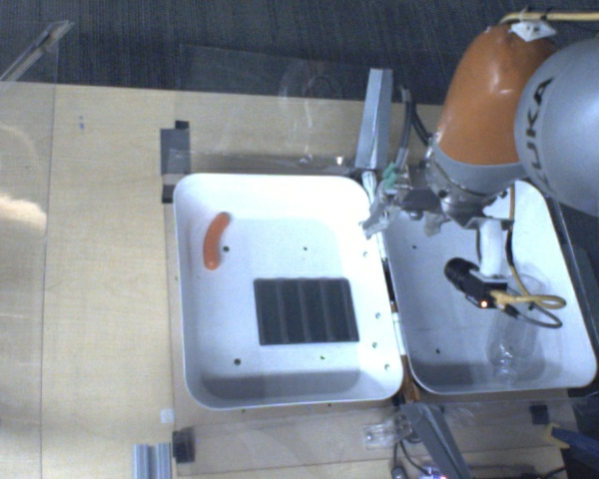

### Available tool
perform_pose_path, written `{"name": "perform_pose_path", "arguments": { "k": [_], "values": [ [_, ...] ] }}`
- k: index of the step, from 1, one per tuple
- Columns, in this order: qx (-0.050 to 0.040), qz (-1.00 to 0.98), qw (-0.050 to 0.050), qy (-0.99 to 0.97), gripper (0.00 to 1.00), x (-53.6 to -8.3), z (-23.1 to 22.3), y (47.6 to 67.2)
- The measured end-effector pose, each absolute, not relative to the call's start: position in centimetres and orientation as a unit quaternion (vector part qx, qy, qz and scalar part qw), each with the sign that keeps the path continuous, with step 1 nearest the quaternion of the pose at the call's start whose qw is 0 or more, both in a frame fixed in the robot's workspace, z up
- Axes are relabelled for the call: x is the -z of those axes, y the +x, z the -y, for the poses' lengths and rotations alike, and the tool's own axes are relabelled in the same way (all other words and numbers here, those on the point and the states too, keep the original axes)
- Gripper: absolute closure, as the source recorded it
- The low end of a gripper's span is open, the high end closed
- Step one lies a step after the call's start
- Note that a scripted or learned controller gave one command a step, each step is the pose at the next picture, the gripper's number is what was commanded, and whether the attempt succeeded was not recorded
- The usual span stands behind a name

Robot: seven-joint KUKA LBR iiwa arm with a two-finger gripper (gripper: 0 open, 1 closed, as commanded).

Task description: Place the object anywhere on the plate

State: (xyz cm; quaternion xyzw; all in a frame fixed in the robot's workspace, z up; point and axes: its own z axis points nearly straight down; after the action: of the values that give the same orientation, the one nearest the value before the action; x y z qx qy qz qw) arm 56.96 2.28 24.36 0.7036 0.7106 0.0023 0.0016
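- Gripper (387, 208) at centre frame, over the bins' shared edge; finger state impossible to tell
- Orange object (216, 240) upper left; dark plate (305, 310) below: approach squarely

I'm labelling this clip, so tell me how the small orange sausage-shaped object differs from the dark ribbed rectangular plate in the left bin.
The small orange sausage-shaped object is bright orange, while the dark ribbed rectangular plate is near black. The object is narrow, rounded and slightly curved; the plate is flat, squared and grooved. The object is much smaller. It lies near the bin's upper left corner; the plate sits near the middle. Both rest on the floor of the left white bin, apart from each other.
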Motion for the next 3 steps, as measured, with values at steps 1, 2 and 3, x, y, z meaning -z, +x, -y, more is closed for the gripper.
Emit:
{"name": "perform_pose_path", "arguments": {
  "k": [1, 2, 3],
  "values": [
    [-0.0026, -0.733, 0.002, 0.68, 0.0, -30.2, -5.9, 59.5],
    [-0.0027, -0.757, 0.003, 0.653, 0.0, -34.8, -4.6, 59.9],
    [-0.0024, -0.772, 0.003, 0.635, 0.0, -36.5, -8.3, 65.5]
  ]
}}
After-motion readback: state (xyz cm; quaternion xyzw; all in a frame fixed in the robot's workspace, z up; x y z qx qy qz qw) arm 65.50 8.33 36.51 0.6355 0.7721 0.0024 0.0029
